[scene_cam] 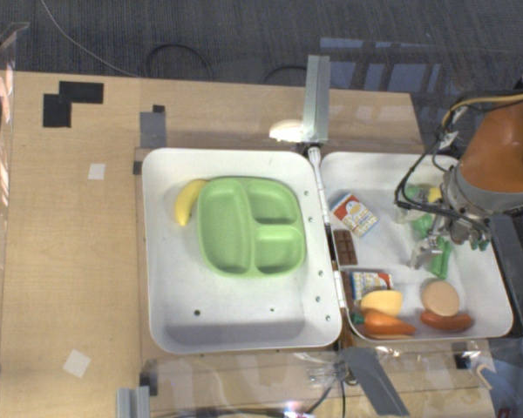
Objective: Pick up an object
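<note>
My gripper (430, 258) hangs low over the right bin (497, 316), under the orange wrist band (504, 151). It sits over a green object (424, 225) that the arm partly hides. Whether it touches that object I cannot tell. Just in front of the gripper lie a round tan bun (440, 299) and a reddish sausage (446, 321). To the left of these are a yellow lemon-like piece (381, 302) and an orange carrot (388, 324).
The right bin also holds a small white carton (355, 214), a brown bar (345, 248) and a flat packet (369, 280). In the left bin (170, 320) are a green divided plate (248, 225) and a banana (187, 200). Black cables loop beside the wrist.
</note>
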`<state>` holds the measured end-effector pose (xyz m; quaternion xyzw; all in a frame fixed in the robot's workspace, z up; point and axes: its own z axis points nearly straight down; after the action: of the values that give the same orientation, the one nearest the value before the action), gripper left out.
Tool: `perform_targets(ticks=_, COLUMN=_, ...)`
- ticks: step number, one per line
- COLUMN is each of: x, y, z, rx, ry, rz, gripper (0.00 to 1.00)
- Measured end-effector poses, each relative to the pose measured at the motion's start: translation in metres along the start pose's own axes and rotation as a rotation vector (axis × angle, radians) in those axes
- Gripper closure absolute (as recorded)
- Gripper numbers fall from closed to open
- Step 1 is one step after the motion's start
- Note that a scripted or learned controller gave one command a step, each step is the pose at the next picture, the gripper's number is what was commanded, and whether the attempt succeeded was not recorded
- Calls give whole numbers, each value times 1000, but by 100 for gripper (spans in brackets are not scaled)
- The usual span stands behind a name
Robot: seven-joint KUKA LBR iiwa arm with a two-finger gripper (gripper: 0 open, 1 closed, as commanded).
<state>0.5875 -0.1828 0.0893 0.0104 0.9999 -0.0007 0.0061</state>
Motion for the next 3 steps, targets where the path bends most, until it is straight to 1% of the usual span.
perform_targets(ticks=1, x=-6, y=1, z=-16, rx=4, ry=-21, rz=-8, gripper=100)
perform_targets(ticks=2, x=-42, y=71, z=-141, rx=-1, ry=-14, rz=-60, gripper=100)
perform_targets(ticks=3, x=-75, y=-11, z=-92, rx=0, ry=4, rz=-177, gripper=100)
